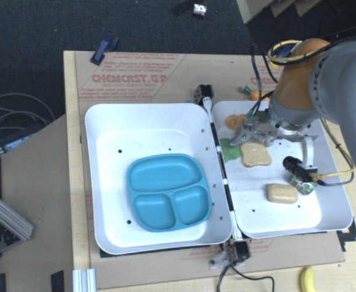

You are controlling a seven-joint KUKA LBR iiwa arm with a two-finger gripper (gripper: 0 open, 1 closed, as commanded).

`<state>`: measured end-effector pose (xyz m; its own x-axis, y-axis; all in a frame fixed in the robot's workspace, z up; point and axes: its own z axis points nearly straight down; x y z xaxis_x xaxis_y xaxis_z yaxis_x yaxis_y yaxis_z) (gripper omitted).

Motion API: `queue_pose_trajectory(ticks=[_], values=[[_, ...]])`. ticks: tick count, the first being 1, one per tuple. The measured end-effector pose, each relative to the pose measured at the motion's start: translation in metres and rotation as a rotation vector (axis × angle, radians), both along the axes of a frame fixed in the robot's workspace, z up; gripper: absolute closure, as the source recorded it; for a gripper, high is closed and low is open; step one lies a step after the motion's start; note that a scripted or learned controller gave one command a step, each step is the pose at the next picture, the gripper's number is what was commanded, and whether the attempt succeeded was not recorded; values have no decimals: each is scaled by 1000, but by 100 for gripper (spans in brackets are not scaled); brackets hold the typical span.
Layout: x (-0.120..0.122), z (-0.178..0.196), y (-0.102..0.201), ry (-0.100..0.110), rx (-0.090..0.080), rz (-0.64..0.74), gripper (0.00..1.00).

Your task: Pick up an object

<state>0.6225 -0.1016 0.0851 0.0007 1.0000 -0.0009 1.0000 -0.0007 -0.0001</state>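
Objects worth picking all lie in the right bin (330,215), and my gripper (252,132) is low over that bin's upper left part, close to the divider between the two bins. Whether it is released or clenched I cannot tell; the wrist hardware covers it from above, and nothing shows plainly between its tips.

Just below the gripper lies a tan toast-shaped piece (255,156), near enough that it may be touching. A small orange ring (232,121) sits just to its upper left, and a green flat scrap (229,149) lies against the bin wall beside it. Farther toward the front of the bin rests a beige rounded block (281,193), well apart from my gripper. I judge the toast-shaped piece the likeliest target, since it is nearest and lies flat on bare floor with room on both sides. The crowding near the wall could spoil a grasp there.

My arm (342,84) comes in from the right, its grey link broad over the bin's upper right corner, the orange band (299,81) above the wrist, and the wrist turned steeply downward. Cables loop from it, and a small black fitting (299,169) hangs to the right of the toast piece.

The left bin (104,139) holds a blue divided tray (167,190), lying flat near its middle. Both bins sit on the desk (135,78).
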Motion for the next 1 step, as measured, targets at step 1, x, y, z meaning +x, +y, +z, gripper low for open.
queue_pose_trajectory(ticks=[1], values=[[1, 11, 0, -4, 0, 0, 100]])
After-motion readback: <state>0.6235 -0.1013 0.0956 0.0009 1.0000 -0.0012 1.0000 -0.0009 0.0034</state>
